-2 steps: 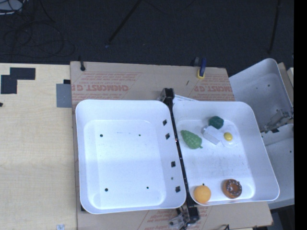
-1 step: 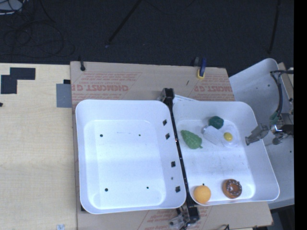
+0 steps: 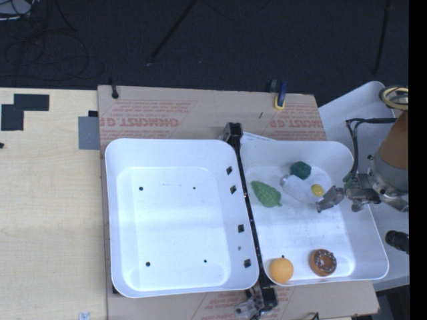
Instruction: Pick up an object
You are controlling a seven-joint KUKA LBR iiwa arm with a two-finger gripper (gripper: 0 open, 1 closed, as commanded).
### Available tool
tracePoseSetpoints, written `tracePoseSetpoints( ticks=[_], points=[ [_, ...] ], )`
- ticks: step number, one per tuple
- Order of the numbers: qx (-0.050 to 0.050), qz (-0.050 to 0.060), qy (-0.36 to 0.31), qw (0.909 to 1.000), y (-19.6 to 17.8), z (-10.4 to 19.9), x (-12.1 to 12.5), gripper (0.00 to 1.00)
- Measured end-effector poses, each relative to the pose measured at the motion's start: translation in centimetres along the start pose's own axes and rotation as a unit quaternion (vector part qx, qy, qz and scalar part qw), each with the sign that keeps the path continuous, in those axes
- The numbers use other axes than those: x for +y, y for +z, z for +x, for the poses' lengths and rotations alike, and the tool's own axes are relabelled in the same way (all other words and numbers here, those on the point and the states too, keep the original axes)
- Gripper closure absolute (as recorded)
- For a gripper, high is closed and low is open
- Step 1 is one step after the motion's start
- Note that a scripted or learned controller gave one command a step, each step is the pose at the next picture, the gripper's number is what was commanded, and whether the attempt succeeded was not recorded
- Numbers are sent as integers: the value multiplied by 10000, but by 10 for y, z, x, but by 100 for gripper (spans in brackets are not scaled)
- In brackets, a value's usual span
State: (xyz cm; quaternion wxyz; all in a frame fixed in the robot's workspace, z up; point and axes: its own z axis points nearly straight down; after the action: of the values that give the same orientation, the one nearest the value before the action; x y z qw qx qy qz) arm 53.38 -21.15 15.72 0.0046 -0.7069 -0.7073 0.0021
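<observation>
Cardboard sheet (image 3: 200, 112) under both bins, printed lettering upside down, blue-and-yellow clamp (image 3: 280, 95) on its far edge. Light wood bench (image 3: 47, 212) at left, dark floor with cables beyond.

Left bin (image 3: 120, 172): white, shallow, a few small dark dots on its floor. Right bin (image 3: 363, 245): white, shallow, touching the left bin along a black divider strip (image 3: 243, 199), holds all loose objects.

Arm (image 3: 397, 152): enters from right, orange band at right edge, grey wrist hardware over the right bin's right rim.

Gripper (image 3: 327, 202): low over the right bin's middle right, tip pointing left toward the clear plastic piece. Fingers blurred and small; look close together, nothing visibly between them, but cannot tell for sure.

Objects in right bin, big to small:
- Clear plastic piece (image 3: 300, 187), far centre, see-through, outline hard to read.
- Green leafy toy (image 3: 266, 195), left side, just beside the divider, near the clear piece.
- Brown donut (image 3: 323, 263), near edge, right of the orange ball, apart from it.
- Orange ball (image 3: 281, 270), near left corner, close to the bin wall.
- Dark green lump (image 3: 301, 171), far centre, on or against the clear piece.
- Small yellow object (image 3: 317, 191), on the clear piece's right part, just left of the gripper tip, closest thing to it; contact not readable.

All objects resting in the bin, none lifted.
</observation>
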Motion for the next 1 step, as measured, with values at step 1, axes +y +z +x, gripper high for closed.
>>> tracePoseSetpoints(
  ticks=[1],
  points=[
    [-46,-117,-10,9999,-147,-2,19,0]
  ],
)
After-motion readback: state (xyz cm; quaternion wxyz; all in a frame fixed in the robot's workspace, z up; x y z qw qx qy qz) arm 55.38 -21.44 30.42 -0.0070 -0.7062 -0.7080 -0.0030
